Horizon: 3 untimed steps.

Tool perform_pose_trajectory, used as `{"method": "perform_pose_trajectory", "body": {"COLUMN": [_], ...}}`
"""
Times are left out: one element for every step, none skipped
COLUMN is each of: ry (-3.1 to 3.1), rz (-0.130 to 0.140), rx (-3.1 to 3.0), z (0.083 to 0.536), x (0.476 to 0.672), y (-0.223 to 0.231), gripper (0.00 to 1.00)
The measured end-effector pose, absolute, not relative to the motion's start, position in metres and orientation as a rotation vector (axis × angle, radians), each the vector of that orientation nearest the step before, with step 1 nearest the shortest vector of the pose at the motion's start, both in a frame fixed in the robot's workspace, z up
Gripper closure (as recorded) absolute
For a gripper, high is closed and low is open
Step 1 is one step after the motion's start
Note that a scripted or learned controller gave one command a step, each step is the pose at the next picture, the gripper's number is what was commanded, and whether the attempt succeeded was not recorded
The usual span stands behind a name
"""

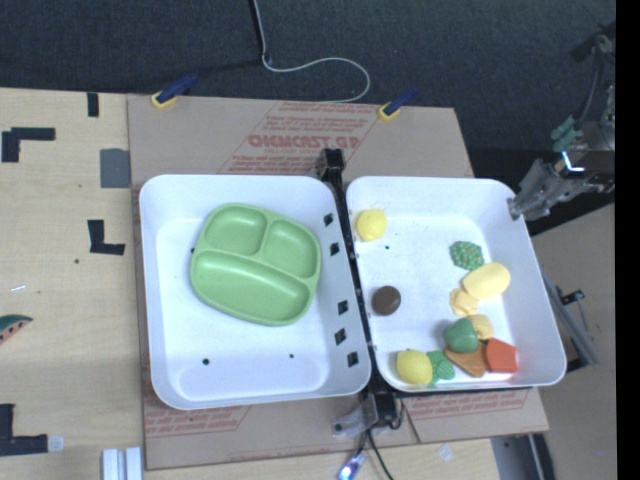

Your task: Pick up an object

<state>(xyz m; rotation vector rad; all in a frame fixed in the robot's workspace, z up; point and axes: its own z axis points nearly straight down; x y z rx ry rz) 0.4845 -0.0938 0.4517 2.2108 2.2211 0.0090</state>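
**End effector off the bins, objects waiting in the right bin**

We see 2 white bins side by side on the tabletop (60,268). The left bin (170,368) carries a green divided plate (256,263), lying slightly tilted near the bin's centre. The right bin (430,193) holds the small objects: a yellow ball (371,224) at 11 o'clock, a brown disc (386,299) just left of centre, a green textured piece (465,255) at 2 o'clock, and a cluster from 4 to 6 o'clock with a yellow lemon-like piece (486,280), a green pepper-like piece (461,334), an orange-red block (500,355) and a second yellow piece (414,367). The end effector (530,196) sits at the right bin's 2 o'clock corner, over the rim; we cannot tell how its jaws stand, and nothing shows between them.
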Motion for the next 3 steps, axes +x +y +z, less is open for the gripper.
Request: {"method": "perform_pose_trajectory", "body": {"ry": [2.218, 2.233, 2.231], "rz": [0.009, -0.01, -0.005], "rx": [2.213, 2.221, 2.217], "z": [0.54, 0.445, 0.411], "x": [0.484, 0.483, 0.483], "y": [-0.089, -0.033, 0.023], "gripper": [1.0, 1.0, 1.0]}}
